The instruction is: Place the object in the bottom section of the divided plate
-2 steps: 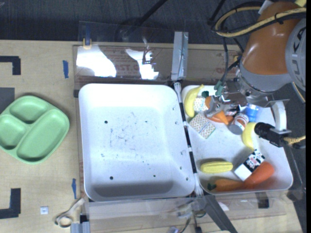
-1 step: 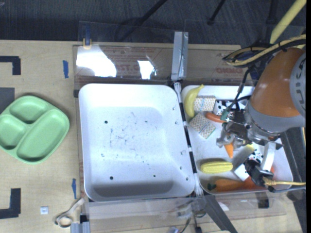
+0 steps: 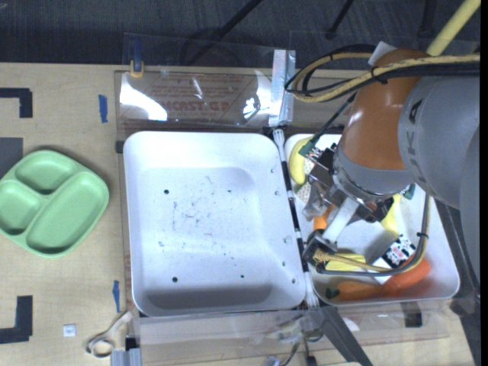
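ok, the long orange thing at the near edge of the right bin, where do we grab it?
Probably on the exposed right half of the orange thing, coming straight down from above, with the fingers closing across its narrow width. It lies flat and long against the right bin's near wall, so a side approach looks blocked. Yellow pieces crowd its left part.

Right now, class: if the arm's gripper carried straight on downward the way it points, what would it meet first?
Probably the yellow banana-shaped toy lying in the right white bin, just below the gripper; depth is hard to judge.
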Tool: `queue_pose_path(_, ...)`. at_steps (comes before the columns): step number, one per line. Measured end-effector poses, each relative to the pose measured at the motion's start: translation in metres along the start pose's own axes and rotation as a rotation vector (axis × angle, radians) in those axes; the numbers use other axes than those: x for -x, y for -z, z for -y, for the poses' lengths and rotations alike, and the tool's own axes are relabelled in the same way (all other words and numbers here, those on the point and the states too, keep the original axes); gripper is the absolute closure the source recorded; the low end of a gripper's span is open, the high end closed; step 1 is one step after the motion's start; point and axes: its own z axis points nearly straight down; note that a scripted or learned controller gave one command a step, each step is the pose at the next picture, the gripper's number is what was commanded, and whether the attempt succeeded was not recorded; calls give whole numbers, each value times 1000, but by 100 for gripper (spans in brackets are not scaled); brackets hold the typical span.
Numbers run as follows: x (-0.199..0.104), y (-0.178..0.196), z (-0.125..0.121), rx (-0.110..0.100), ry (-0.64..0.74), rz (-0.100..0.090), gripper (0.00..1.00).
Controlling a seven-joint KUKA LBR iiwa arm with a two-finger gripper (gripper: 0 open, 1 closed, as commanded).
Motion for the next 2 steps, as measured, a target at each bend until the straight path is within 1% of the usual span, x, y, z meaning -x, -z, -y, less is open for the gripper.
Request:
queue_pose_path(1, -52, -26, 45, -3, 184, 2, 100)
queue_pose_path(2, -131, -53, 29, 0, 58, 0, 100)
